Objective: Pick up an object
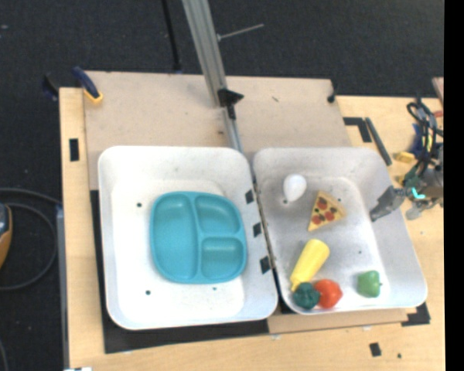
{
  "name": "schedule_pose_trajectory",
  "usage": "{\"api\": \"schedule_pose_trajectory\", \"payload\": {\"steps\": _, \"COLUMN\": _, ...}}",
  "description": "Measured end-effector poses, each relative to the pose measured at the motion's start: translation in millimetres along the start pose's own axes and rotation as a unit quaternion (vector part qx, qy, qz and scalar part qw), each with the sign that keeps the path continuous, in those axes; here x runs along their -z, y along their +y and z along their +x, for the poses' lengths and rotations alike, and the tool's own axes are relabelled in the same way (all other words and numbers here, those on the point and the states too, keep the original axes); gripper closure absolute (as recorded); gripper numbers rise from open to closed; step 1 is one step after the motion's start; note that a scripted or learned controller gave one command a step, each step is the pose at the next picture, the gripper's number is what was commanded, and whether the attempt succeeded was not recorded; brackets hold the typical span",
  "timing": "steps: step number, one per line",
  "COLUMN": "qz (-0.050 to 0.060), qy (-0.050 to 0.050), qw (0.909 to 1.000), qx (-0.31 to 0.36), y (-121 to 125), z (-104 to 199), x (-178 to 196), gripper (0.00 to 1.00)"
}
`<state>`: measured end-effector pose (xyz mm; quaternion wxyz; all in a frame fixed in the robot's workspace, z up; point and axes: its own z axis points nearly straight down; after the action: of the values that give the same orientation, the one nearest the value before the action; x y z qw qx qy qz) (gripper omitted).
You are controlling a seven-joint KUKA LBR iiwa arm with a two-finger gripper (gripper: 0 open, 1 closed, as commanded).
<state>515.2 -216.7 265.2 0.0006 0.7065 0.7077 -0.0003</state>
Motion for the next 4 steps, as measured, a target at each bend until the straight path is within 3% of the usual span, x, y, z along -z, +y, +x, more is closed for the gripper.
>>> {"api": "schedule_pose_trajectory", "payload": {"steps": 1, "qz": -0.001, "qy": 0.000, "qw": 1.0000, "qx": 0.000, "y": 0, "z": 0, "x": 1, "gripper": 0.00}}
{"api": "schedule_pose_trajectory", "payload": {"steps": 3, "qz": 0.002, "qy": 0.001, "qw": 1.0000, "qx": -0.001, "y": -15, "z": 3, "x": -117, "gripper": 0.00}}
{"api": "schedule_pose_trajectory", "payload": {"steps": 4, "qz": -0.002, "qy": 0.000, "qw": 1.0000, "qx": -0.002, "y": -14, "z": 2, "x": -165, "gripper": 0.00}}
